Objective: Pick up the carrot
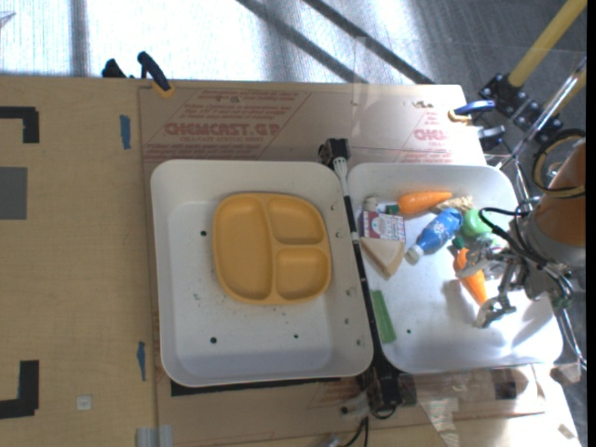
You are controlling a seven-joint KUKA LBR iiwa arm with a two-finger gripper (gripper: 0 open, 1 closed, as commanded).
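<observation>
A carrot [424, 200] with a pale green top lies at the far side of the right bin [438, 347], pointing left. A second, smaller orange carrot-like piece [474, 285] lies near the bin's right side. My gripper [495, 302] hangs low over the right bin, just right of that smaller orange piece and close against it. Whether it touches the piece is unclear. The arm comes in from the right edge, with its orange band [564, 214] above the wrist.
The right bin also holds a blue bottle [436, 234], a small milk carton [382, 224], a tan wedge [385, 255], a green stick [382, 316] and a green item [473, 222]. A yellow divided plate [271, 247] sits in the left bin [186, 343].
</observation>
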